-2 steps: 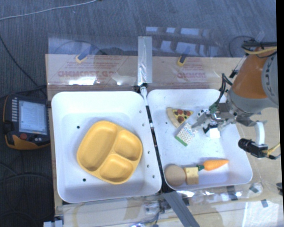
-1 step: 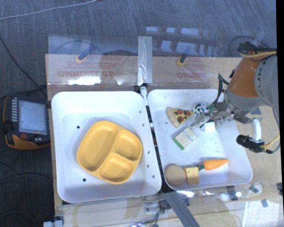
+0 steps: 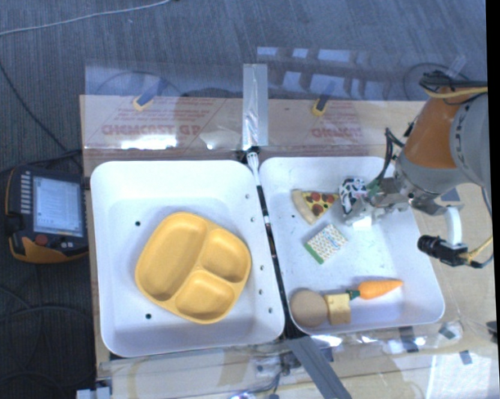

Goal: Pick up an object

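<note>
Gripper (image 3: 356, 206) beside pizza slice (image 3: 314, 204); green card (image 3: 326, 243) near.

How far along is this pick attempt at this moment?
Nothing looks picked yet. The end effector is down in the right bin, by a small black-and-white toy. The pizza slice, the carrot and the checkered card lie on the floor. Grasping and lifting remain.

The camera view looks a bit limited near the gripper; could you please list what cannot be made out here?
- Gripper: its fingers are too small and blurred to tell open from shut.
- Black-and-white item: partly covered by the gripper; unidentifiable.
- Arm: cut off by the right edge.
- Patterned card: print too small to read.
</note>
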`<state>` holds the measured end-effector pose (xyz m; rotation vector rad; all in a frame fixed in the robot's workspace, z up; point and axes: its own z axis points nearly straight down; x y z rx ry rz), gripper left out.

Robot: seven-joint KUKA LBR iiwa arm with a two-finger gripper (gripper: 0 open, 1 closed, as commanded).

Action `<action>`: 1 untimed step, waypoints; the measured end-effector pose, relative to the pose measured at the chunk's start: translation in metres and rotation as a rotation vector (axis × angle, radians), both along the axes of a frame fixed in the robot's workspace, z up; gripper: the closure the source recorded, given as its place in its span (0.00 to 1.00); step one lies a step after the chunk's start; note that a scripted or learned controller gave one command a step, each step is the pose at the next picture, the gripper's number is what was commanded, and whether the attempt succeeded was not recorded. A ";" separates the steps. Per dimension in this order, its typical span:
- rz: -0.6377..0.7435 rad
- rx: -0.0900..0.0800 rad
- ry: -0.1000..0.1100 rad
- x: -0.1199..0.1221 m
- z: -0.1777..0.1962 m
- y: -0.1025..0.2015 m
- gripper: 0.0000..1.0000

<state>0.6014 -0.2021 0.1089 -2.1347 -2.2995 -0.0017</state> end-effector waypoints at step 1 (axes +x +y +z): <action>-0.122 -0.006 -0.001 0.025 0.108 0.062 1.00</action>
